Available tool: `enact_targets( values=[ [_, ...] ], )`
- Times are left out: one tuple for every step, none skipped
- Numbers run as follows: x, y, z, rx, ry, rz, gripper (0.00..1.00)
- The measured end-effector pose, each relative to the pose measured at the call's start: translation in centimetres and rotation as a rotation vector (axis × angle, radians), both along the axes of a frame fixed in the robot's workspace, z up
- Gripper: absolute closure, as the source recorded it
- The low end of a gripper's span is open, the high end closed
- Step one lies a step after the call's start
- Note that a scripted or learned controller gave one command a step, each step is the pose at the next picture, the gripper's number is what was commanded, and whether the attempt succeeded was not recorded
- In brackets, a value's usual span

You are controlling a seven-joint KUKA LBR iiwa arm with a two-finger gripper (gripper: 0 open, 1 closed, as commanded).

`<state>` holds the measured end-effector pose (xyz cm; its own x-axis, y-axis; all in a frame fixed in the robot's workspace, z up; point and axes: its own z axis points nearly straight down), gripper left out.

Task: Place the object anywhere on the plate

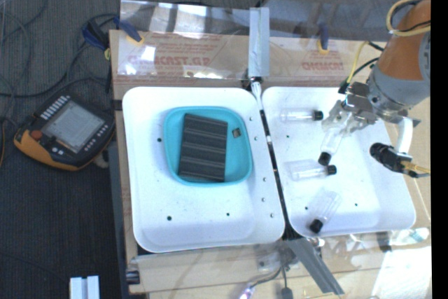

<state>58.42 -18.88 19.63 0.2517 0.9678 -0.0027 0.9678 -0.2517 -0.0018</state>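
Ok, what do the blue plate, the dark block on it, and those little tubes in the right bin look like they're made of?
The plate looks like smooth turquoise plastic with an even, slightly glossy colour. The block looks like matte dark grey rubber or plastic, ribbed in parallel bands; which one is unclear. The tubes look like clear plastic or glass, since the white bin shows through them, with black caps.

A ribbed dark block [203, 147] covers most of the plate [241, 168], leaving its rim free.
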Motion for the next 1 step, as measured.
enact_targets(
  values=[
    [0.0,0.0,0.01,0.0,0.0,0.0,0.0]
  ],
)
